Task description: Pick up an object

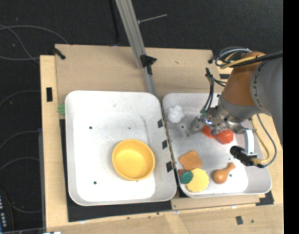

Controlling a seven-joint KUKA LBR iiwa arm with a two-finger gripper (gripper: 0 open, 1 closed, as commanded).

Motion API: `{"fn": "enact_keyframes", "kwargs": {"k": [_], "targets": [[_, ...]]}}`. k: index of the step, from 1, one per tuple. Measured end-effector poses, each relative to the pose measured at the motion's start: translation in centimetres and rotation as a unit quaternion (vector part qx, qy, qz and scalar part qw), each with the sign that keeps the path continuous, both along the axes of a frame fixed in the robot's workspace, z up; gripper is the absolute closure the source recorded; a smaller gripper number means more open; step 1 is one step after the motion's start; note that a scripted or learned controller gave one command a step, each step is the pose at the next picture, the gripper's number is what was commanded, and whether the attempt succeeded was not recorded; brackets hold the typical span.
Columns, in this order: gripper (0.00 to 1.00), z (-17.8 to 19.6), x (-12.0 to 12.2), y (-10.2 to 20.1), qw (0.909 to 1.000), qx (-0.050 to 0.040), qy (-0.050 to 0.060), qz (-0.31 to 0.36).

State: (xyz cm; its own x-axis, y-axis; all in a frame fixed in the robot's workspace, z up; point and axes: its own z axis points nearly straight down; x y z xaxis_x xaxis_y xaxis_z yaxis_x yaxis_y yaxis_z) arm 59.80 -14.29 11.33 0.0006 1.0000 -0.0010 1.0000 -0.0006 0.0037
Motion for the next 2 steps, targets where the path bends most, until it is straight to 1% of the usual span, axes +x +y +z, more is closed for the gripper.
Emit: {"fn": "enact_keyframes", "kwargs": {"k": [1,2], "targets": [[1.00,0.9,0.0,0.0,1.0000,0.0017,0.000,-0.002],[1.00,5.5,0.5,0.6,1.0000,0.0007,-0.001,0.002]]}}
